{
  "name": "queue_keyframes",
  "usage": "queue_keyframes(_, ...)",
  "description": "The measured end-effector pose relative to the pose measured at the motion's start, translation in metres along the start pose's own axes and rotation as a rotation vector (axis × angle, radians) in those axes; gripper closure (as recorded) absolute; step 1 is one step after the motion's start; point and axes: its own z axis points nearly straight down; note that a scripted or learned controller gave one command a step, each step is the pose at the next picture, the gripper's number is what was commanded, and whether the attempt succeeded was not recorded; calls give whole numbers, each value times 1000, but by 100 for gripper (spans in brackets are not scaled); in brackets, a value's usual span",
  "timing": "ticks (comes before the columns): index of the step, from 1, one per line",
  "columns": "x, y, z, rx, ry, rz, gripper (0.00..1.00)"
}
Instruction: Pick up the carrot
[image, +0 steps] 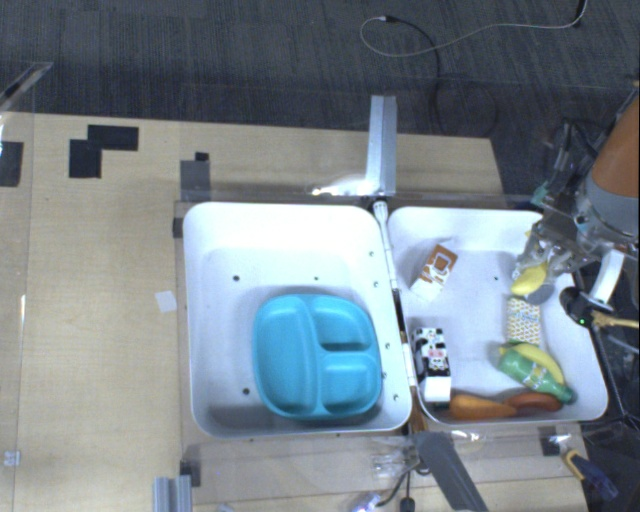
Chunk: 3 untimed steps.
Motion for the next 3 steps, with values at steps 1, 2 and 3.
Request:
queue_keyframes(1,78,26,66,3,-1,133,100)
queue_keyframes(2,90,62,47,1,0,602,100)
queue_keyframes(3,20,73,-4,1,-1,833,100)
